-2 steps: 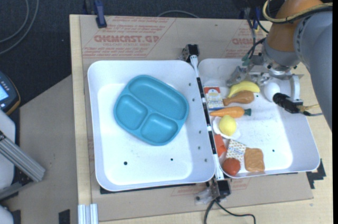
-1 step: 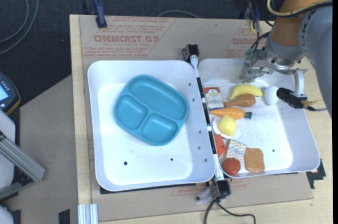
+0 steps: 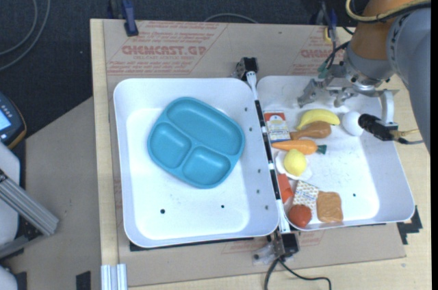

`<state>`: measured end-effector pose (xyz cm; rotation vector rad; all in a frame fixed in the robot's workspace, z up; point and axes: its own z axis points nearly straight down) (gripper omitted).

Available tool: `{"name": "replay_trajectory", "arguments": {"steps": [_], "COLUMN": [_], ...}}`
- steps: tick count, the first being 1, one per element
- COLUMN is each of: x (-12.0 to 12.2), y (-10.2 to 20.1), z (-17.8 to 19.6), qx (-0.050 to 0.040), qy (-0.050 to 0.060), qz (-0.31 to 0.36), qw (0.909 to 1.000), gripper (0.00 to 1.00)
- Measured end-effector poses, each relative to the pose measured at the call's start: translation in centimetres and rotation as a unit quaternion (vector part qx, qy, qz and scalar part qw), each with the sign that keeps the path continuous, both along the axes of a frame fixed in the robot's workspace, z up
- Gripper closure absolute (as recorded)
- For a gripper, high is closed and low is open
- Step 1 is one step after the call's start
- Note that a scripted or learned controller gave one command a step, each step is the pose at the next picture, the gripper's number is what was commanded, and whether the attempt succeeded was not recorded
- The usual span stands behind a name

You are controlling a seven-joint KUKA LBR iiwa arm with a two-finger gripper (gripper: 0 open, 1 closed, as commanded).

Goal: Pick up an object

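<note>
The gripper (image 3: 327,94) hangs over the upper part of the right bin (image 3: 383,186), fingers spread wide with nothing between them. Just below it lies a yellow banana (image 3: 319,117), with a carrot (image 3: 295,145) and a lemon (image 3: 295,162) further down. The left bin (image 3: 137,200) holds a blue divided plate (image 3: 196,141).

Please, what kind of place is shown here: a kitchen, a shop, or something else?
Probably a robotics lab bench, not a kitchen. A grey arm reaches over two white bins, toy food such as a banana lies in the right bin, and loose cables run over the floor.
</note>
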<state>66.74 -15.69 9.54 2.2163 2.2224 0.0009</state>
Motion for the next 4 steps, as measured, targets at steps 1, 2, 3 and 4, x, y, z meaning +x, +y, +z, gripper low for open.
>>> {"name": "replay_trajectory", "arguments": {"steps": [1,2,3,4], "x": [-5.3,-8.4,-10.3,-13.6], "y": [3.5,3.9,3.8,5.5], "z": [-1.1,-1.0,-1.0,-1.1], "qx": [0.0014,-0.0015,-0.0017,0.0013], "qy": [0.003,0.000,0.000,0.003], "qz": [-0.001,-0.003,-0.004,-0.002], "qw": [1.0000,1.0000,1.0000,1.0000], "gripper": [0.00,0.00,0.00,0.00]}}
